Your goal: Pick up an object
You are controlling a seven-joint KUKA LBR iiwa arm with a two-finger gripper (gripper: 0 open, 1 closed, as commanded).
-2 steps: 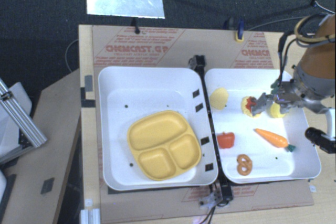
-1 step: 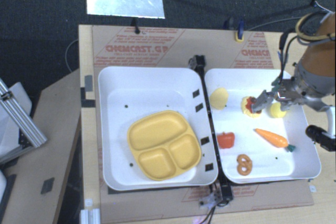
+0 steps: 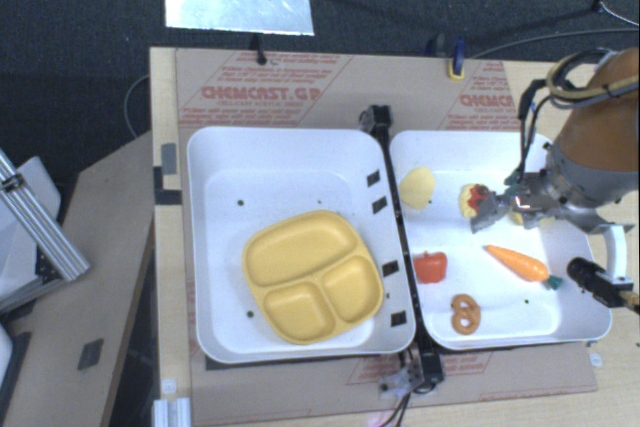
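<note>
In the right bin (image 3: pixel 575 315), the gripper (image 3: pixel 487 208) sits at a small yellow-and-red toy (image 3: pixel 468 199), just right of the yellow lemon (image 3: pixel 418 186). Whether its jaws are clenched I cannot tell. Best to centre on the toy, squeeze firmly, then lift straight up.

You can't tell how the jaws stand: they blur into the yellow-and-red object (image 3: pixel 468 200) at their tip, which is itself part hidden. The arm (image 3: pixel 600 140) runs off the right edge. The carrot's (image 3: pixel 517 262) green end is too small to make out.
</note>
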